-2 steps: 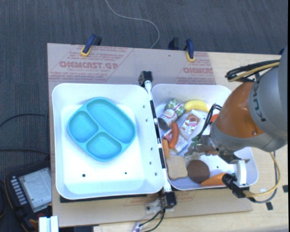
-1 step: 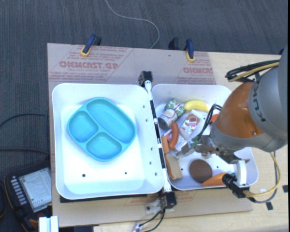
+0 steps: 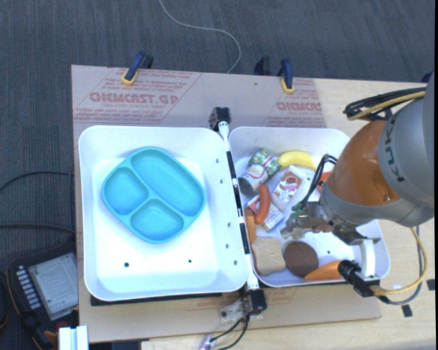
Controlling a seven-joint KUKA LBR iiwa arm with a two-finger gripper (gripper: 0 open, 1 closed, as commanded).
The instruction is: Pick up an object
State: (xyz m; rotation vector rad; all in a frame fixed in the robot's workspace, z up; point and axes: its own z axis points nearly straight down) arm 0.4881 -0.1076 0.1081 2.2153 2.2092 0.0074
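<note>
The right bin [image 3: 292,133] holds a pile of toy food: a yellow banana [image 3: 296,157], a small can [image 3: 256,168], a red-and-white packet [image 3: 285,188], a sausage [image 3: 261,204], a slice of bread [image 3: 266,256], a brown cookie [image 3: 301,258] and a carrot [image 3: 324,271]. My gripper [image 3: 303,221] hangs low over the middle of this bin, just above the cookie and right of the sausage. The orange wrist band and grey arm cover most of it.
The left bin [image 3: 102,268] carries a blue divided plate [image 3: 154,192]. A black bracket [image 3: 220,117] sits at the top of the wall between the bins. Blue clamps [image 3: 136,65] [image 3: 285,75] hold the board's far edge. A cable [image 3: 197,24] runs across the floor.
</note>
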